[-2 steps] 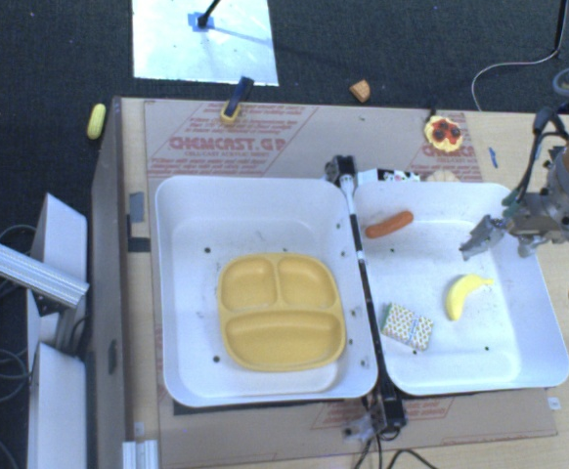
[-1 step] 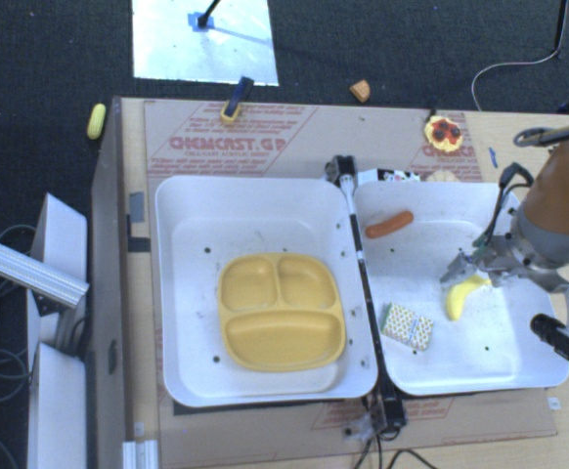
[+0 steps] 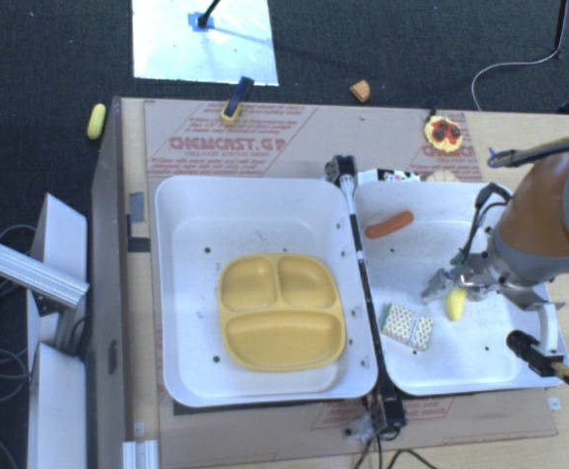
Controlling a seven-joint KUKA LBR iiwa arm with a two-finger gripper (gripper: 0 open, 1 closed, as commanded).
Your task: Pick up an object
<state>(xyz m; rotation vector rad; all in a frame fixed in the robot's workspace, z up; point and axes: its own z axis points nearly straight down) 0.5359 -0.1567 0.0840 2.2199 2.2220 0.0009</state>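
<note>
Yellow object (image 3: 455,305): you'll find it on the right bin (image 3: 480,364) floor, touching the gripper's tip.
Gripper (image 3: 453,286): low over that object; whether it's clamped or spread, you cannot tell.
Arm (image 3: 548,218): reaches in from your right, orange band above the wrist, bent downward.
Neighbours: patterned packet (image 3: 407,326) nearby, sausage (image 3: 389,225) farther back.
Left bin (image 3: 182,291): holds a yellow divided plate (image 3: 281,312).

The brown protective sheet (image 3: 265,145) covering the bench carries red lettering that reads "CHEMCAST GP" in large capitals, just behind the left bin (image 3: 182,262). Smaller red lines sit above and below it, and more along the sheet's front edge, all too small to read.
</note>
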